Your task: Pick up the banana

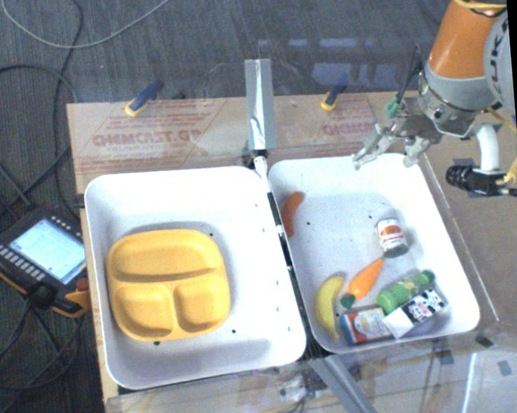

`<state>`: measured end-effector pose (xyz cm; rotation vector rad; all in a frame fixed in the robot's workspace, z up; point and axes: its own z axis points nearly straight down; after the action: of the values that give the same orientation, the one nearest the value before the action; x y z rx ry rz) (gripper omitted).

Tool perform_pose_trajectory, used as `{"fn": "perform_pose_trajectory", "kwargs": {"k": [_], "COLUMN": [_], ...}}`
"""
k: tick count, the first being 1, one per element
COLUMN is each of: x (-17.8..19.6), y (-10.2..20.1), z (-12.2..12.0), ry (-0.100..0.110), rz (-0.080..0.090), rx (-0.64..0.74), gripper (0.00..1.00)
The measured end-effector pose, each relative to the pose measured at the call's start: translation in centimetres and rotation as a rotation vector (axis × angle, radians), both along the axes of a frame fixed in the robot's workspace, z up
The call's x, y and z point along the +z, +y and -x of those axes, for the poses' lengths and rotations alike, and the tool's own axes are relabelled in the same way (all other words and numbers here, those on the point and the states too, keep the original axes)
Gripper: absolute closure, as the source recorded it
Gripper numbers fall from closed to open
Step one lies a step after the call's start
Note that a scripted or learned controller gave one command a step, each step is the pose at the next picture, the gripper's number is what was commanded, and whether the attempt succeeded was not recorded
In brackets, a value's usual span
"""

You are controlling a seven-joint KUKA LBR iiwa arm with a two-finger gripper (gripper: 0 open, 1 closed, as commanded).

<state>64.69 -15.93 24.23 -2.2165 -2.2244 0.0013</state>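
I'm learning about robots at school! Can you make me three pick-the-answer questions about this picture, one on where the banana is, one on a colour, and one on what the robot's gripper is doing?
1. Where is the banana?
A. In the right bin, near its front edge
B. On the yellow tray
C. On the floor

2. What colour is the tray in the left bin?
A. Blue
B. Yellow
C. Green

3. What is the gripper doing?
A. Holding the banana
B. Holding the can
C. Open, holding nothing, over the right bin's far edge

Answers: 1 A, the banana lies beside the carrot in the right bin. 2 B, the divided tray is yellow. 3 C, its fingers are spread, nothing between them, far from the banana.
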Motion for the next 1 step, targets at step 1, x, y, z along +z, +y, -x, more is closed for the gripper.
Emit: {"fn": "perform_pose_trajectory", "kwargs": {"k": [1], "x": [-11.24], "y": [3.39], "z": [8.18], "ry": [0.002], "rz": [-0.001], "rx": [0.036], "gripper": [0.0]}}
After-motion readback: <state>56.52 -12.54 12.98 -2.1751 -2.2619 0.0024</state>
